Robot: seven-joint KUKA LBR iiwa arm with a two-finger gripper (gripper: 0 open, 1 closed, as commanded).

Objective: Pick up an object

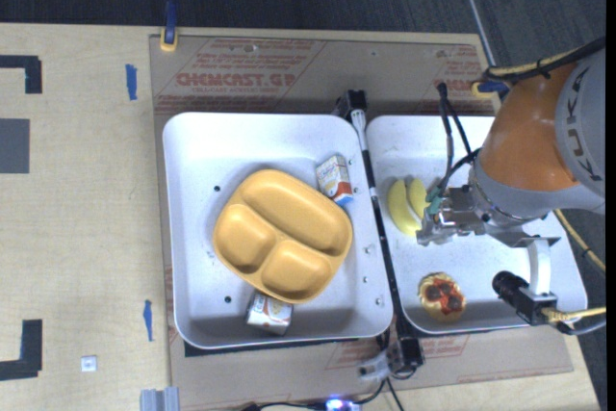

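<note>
Crowding the Bins Around a Hovering Gripper

Lying in the left bin (183, 207) is a yellow divided tray (281, 234), overlapping a small carton (334, 176) at its upper right and a crumpled packet (269, 314) at its lower edge. Sitting in the right bin (481, 132) are a banana (406, 205) by the left wall and a red-and-yellow toy (441, 295) below it. The gripper (441, 221) is hanging just beside the banana; whether it is released or clenched, I cannot tell. The arm's bulk is covering the bin's right part.
</note>
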